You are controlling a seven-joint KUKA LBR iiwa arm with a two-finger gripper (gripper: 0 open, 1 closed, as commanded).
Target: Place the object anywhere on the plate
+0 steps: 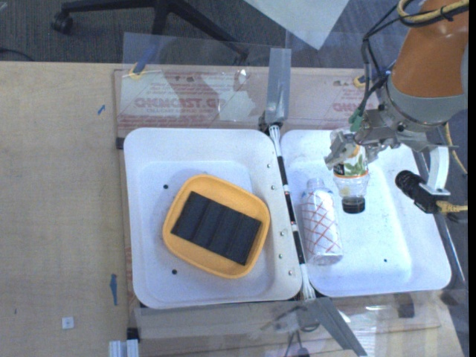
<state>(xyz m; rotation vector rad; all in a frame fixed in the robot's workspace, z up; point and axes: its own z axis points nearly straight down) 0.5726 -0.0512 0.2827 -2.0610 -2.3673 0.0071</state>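
A yellow square plate (216, 225) with a dark ribbed centre lies in the left bin (149, 162). In the right bin (401, 251) a small bottle (352, 188) with a green-and-white label and a dark end stands upright. My gripper (348, 155) is over its top, and the fingers (336, 149) are shut on the bottle's upper part. A white bottle (321, 225) with a red lattice pattern lies on its side just left of it, near the divider.
The ridge (286, 199) between the two bins runs down the middle. A black part of the arm (416, 188) hangs over the right bin's right side. An office chair base (171, 6) stands beyond the bench.
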